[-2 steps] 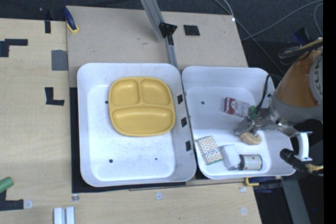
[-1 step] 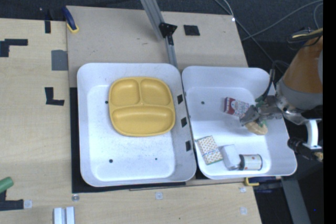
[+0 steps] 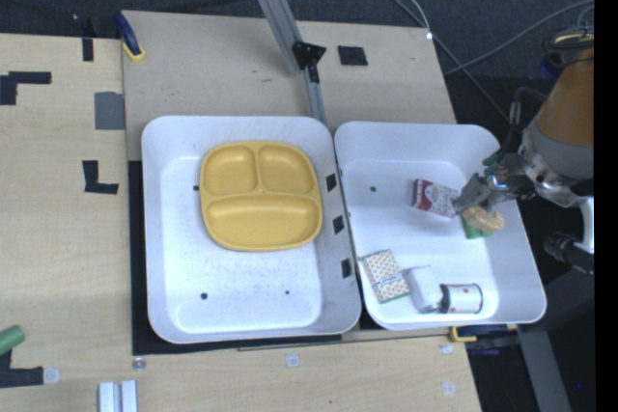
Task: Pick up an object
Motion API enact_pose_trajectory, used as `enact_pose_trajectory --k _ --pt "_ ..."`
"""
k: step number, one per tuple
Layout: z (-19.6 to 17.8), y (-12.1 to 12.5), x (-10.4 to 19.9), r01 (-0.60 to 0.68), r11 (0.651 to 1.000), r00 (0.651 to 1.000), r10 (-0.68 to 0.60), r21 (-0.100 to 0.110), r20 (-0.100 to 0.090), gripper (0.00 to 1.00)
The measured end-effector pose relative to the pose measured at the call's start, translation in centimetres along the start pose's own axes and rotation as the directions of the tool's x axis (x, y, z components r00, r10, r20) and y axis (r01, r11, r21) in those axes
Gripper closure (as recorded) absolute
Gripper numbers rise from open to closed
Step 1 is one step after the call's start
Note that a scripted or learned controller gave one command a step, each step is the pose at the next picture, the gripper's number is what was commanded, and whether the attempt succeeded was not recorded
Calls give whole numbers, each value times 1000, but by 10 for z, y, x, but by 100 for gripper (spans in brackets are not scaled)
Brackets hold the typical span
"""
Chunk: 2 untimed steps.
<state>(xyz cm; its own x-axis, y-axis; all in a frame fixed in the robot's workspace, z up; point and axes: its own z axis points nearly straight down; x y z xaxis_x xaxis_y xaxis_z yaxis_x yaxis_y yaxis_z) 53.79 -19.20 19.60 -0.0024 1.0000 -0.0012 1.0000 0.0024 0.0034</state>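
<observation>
The right bin [image 3: 386, 159] holds several small items. A red and white carton [image 3: 431, 197] lies near its middle. A green and tan object [image 3: 482, 223] rests by the right wall. My gripper [image 3: 475, 195] reaches in over the right rim and sits low between those two, its tip close to the carton's right end and just above the green and tan object. Nothing is visibly lifted. At the front of the bin lie a patterned packet [image 3: 383, 275], a grey-white piece [image 3: 423, 288] and a small white can [image 3: 463, 298].
The left bin [image 3: 174, 207] holds a yellow divided plate [image 3: 260, 195]. A metal pole [image 3: 280, 5] slants down to the gap between the bins. Cables run across the dark floor at the back. The arm's orange band [image 3: 570, 101] is at the right edge.
</observation>
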Motion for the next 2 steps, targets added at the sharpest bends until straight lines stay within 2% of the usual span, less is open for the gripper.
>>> enact_pose_trajectory --k 2 --pt "-100 5 9 0 1000 1000 0 -1 0 100"
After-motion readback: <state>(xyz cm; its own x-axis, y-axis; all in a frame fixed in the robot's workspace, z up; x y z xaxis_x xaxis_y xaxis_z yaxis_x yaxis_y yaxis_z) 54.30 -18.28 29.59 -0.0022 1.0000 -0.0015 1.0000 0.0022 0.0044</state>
